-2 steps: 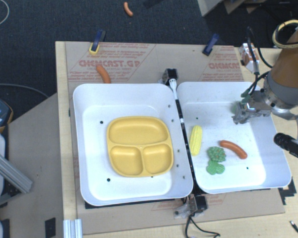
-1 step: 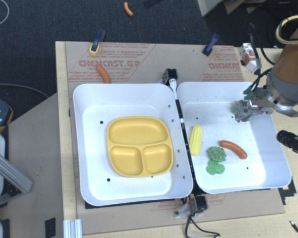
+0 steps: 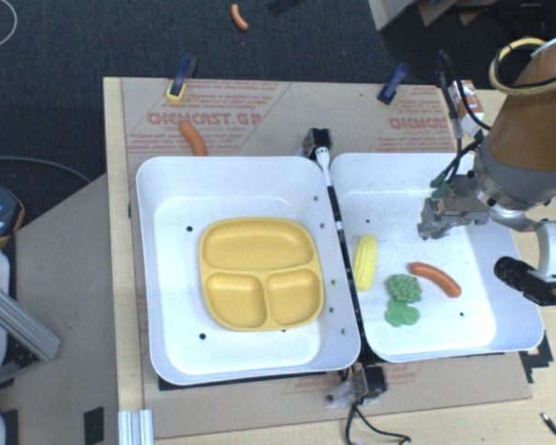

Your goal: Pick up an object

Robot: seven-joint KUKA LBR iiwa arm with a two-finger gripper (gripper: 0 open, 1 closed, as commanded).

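Nearest the camera, a black clamp (image 3: 371,378) with trailing wires grips the front edge of the tabletop (image 3: 130,248) where the two white bins meet. The left bin (image 3: 162,276) holds a yellow divided plate (image 3: 259,272) with three compartments, lying flat near the bin's middle. The right bin (image 3: 500,327) holds the toy food: two green broccoli pieces (image 3: 403,299) one in front of the other, touching or nearly so; just right of them an orange-red sausage (image 3: 435,279) lying at a slant; and left of them a yellow corn cob (image 3: 364,260) lying lengthwise close to the bin's left wall. All these sit in the front half of that bin, near each other but with the corn set apart from the broccoli.

Farther back in the same bin, the claw (image 3: 442,216) hangs over bare bin floor, behind the sausage and apart from it. Whether its fingers are spread or closed cannot be told from this angle; nothing is seen between them. The grey arm with its orange band (image 3: 528,119) rises behind it at the right.

Beyond the bins, a second sausage (image 3: 194,138) lies on the cardboard sheet (image 3: 259,119), two clips (image 3: 180,80) hold the sheet's far edge, and a small orange piece (image 3: 239,17) rests on the dark floor (image 3: 120,17).
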